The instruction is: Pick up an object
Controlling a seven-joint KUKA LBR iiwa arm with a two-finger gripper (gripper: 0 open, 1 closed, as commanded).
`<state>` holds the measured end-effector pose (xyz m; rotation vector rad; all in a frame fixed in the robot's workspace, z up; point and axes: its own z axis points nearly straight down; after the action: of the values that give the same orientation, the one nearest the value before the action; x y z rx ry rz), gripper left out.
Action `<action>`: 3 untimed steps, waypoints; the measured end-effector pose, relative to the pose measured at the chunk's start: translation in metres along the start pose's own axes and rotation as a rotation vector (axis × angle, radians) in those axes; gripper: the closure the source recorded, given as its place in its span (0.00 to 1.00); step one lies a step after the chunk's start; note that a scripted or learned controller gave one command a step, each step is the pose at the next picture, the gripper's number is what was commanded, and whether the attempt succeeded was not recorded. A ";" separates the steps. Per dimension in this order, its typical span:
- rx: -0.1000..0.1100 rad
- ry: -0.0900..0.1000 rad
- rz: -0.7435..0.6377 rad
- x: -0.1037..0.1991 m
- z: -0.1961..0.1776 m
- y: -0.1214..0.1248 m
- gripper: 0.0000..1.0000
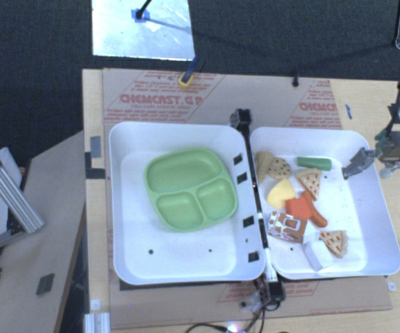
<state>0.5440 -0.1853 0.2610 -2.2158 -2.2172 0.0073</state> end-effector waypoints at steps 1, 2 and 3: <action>-0.009 -0.002 -0.003 0.001 -0.005 0.002 0.00; -0.005 -0.001 -0.001 -0.001 0.057 0.003 0.00; -0.005 0.000 -0.003 0.005 0.108 0.012 0.00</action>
<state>0.5554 -0.1804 0.1529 -2.2148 -2.2236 0.0015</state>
